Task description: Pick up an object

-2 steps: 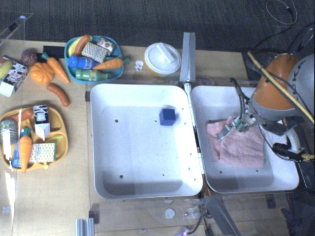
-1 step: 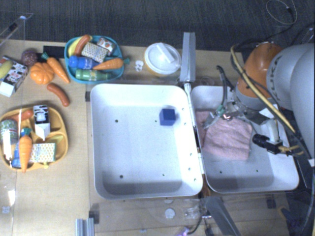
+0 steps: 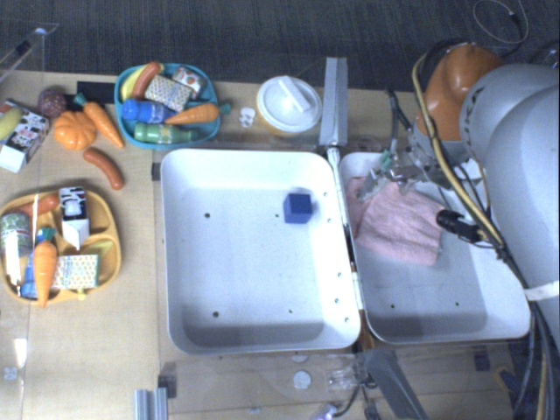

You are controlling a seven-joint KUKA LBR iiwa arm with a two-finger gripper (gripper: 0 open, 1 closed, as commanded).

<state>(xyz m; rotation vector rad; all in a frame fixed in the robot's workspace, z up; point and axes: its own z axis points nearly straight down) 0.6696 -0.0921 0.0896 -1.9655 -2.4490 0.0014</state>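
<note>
The gripper (image 3: pixel 398 166) sits low over the right bin's (image 3: pixel 455 318) far edge, tangled among cables, and whether it grips anything cannot be told. Beneath it lies a crumpled pink cloth (image 3: pixel 398 221), partly hidden by the arm (image 3: pixel 516 147). A small blue cube (image 3: pixel 298 206) rests alone in the left bin (image 3: pixel 245 313), toward its far right.

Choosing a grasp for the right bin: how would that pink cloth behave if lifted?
The pink cloth lies rumpled with folds, so it is probably floppy and would drape from a pinch. It looks thin, so likely light. Lying flat on the right bin floor, it seems unlikely to roll or tip.
</note>
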